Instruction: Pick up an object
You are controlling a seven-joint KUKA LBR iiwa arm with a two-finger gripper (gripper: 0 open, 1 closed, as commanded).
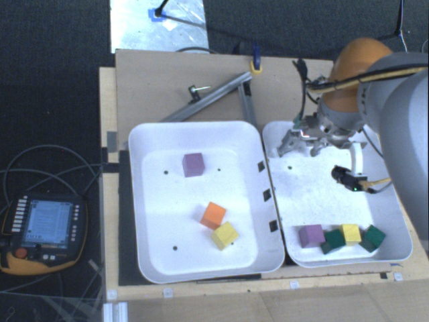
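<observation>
Evenly and brightly lit from above. Strong glare off both white bins (201,134), washing out floor detail, and off the foil-like sheet (158,15) at top. Soft, short shadows beneath the blocks (213,215). Dark, grainy carpet (47,59) around the bench. Slightly soft focus throughout; arm (395,92) blurred at right.

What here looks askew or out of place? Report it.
Nothing looks spilled or damaged. The orange cube and yellow cube in the left white bin sit rotated and touching; four blocks crowd the right white bin's near edge.
</observation>
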